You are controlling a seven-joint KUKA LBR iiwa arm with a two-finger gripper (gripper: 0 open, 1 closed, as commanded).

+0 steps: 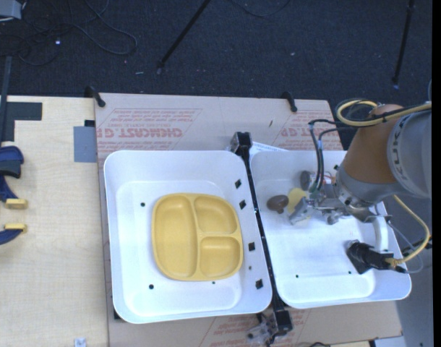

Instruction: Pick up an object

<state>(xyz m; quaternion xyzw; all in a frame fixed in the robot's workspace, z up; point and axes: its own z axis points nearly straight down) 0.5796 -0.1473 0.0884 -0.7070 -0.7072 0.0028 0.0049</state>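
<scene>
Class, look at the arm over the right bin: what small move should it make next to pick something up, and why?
Probably a short descent. The claw hangs low in the right bin, right beside a yellow piece and close to a brown lump. Nothing shows between its tips, so easing down onto the yellow piece before closing seems the sensible next step.

The arm is cut off at the right edge; small objects beside the hand are too blurred to identify.
</scene>
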